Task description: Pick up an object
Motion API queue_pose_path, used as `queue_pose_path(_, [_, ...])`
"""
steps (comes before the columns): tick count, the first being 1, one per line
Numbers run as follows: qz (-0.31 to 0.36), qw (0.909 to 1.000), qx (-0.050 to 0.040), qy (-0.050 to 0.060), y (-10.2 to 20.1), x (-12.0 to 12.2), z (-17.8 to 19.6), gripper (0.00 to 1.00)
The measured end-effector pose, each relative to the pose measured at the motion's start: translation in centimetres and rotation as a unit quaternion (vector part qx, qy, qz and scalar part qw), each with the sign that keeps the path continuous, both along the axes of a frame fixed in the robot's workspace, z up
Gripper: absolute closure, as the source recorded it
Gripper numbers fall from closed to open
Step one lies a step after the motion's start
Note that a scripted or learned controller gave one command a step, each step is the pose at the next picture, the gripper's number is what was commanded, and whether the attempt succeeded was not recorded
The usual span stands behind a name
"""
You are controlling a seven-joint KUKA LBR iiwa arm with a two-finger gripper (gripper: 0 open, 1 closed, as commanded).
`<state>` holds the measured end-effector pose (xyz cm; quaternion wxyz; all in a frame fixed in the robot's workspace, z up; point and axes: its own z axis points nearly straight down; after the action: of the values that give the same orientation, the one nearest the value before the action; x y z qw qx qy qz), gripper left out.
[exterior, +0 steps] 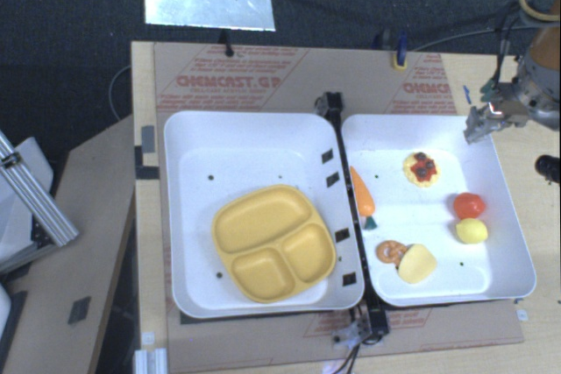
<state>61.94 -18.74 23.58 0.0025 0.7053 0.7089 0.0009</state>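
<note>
Right bin (504, 188) held: carrot (362, 193) against its left wall; small tart (422, 168) near the back; tomato (468, 205) with lemon (472, 231) just below; pretzel (391, 252) touching a pale yellow block (417, 264). Left bin (188, 153) held a yellow divided tray (273, 242). Gripper (480, 123) hung over the right bin's back right corner; finger state could not be told.
</note>
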Motion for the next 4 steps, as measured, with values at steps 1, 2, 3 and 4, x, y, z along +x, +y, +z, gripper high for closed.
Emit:
queue_pose_path(1, [0.002, 1.0, 0.0017, 0.002, 4.6, 0.0, 0.4, 1.0])
queue_pose_path(2, [0.003, 1.0, 0.002, 0.003, 10.4, 0.4, 0.4, 1.0])
queue_pose_path(3, [0.003, 1.0, 0.0021, 0.003, 15.8, 0.7, -0.2, 1.0])
queue_pose_path(4, [0.003, 1.0, 0.0021, 0.003, 21.1, -0.7, 0.4, 1.0])
